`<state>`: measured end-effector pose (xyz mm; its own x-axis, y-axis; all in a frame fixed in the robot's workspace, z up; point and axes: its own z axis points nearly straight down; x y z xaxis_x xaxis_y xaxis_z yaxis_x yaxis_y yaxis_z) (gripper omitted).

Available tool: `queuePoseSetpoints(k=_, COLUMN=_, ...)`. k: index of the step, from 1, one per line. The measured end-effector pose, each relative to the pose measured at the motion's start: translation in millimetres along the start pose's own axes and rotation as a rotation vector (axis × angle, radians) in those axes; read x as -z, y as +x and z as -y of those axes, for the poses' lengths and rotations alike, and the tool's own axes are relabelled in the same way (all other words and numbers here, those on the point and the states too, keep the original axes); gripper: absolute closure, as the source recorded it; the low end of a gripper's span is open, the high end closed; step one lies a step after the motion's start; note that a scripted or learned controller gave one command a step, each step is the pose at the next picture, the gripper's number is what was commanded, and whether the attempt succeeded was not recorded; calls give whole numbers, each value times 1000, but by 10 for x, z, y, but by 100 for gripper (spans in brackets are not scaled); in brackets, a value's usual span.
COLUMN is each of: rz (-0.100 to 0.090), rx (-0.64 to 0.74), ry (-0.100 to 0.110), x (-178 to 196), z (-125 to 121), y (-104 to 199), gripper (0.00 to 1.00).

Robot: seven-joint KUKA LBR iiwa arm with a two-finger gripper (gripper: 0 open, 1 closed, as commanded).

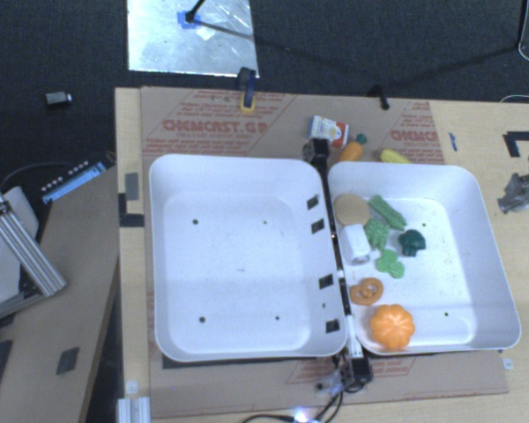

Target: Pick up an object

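**White bins, toys crowding the right one's left side**

White plastic is forming both shallow bins, which are sitting side by side on a brown cardboard sheet (220,123) on the worktop (70,263). The left bin (172,192) is showing only its bare floor with a few small dark dots.

The right bin (485,263) is holding a cluster of small toys along its left wall. An orange round fruit (392,326) is lying in the near left corner, with a small orange ring (367,291) just beside it, further from the near edge. A white block (355,242) is resting against the left wall, and a tan disc (352,208) is sitting beyond it toward the far edge. Light green pieces (383,223) are spreading from the disc toward the bin's middle, and a dark green piece (413,241) is lying just right of them.

Outside the bin, near its far left corner, a carrot-like orange toy (352,151) and a yellow toy (393,157) are lying on the cardboard.

The claw (522,190) is hanging at the worktop's right edge, outside the right bin's right wall and well apart from every toy. It is too small and blurred here, so I cannot tell how it is set.
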<state>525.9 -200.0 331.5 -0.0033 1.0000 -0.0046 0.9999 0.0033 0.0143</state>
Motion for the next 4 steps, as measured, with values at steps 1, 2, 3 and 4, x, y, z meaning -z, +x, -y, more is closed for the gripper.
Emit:
queuePoseSetpoints(k=1, rz=-5, rx=3, ry=15, x=-1010, z=-725, y=-50, gripper=100)
queuePoseSetpoints(k=2, rz=-4, rx=2, ry=14, x=-1310, z=-818, y=-54, gripper=100)
queuePoseSetpoints(k=3, rz=-3, rx=2, ry=10, x=-1359, z=-1001, y=-59, gripper=100)
queuePoseSetpoints(k=4, rz=-4, rx=1, ry=14, x=-1732, z=-1007, y=-56, gripper=100)
